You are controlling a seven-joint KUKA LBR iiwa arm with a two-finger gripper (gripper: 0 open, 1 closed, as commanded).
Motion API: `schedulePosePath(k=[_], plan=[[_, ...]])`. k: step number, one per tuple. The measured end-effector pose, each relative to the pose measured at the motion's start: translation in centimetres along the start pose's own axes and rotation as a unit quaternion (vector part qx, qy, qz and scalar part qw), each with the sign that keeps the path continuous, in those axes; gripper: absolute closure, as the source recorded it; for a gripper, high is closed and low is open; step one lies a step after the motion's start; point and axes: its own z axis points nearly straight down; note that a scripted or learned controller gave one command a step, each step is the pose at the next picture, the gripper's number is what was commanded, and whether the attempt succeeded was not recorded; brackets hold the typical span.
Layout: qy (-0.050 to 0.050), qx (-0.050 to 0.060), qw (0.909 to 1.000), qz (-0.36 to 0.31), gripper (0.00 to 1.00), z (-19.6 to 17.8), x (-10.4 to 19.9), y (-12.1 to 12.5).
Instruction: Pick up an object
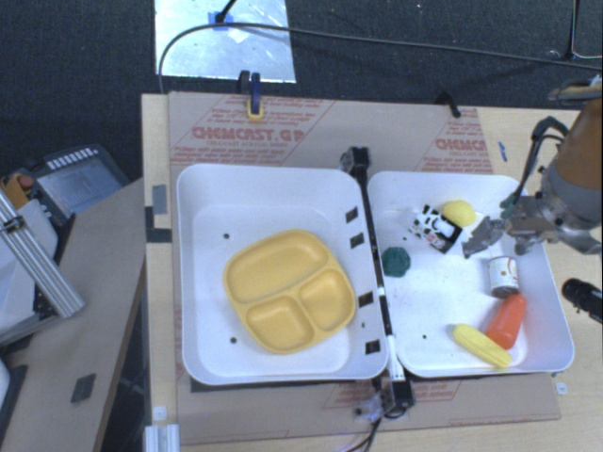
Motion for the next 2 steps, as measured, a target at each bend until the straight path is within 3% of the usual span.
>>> schedulePosePath(k=[1,2], plan=[[-0.001,-0.007,1.0000,-0.002,0.00,-0.7,0.0,0.3],[-0.001,-0.005,1.0000,-0.001,0.00,3.6,0.2,-0.1]])
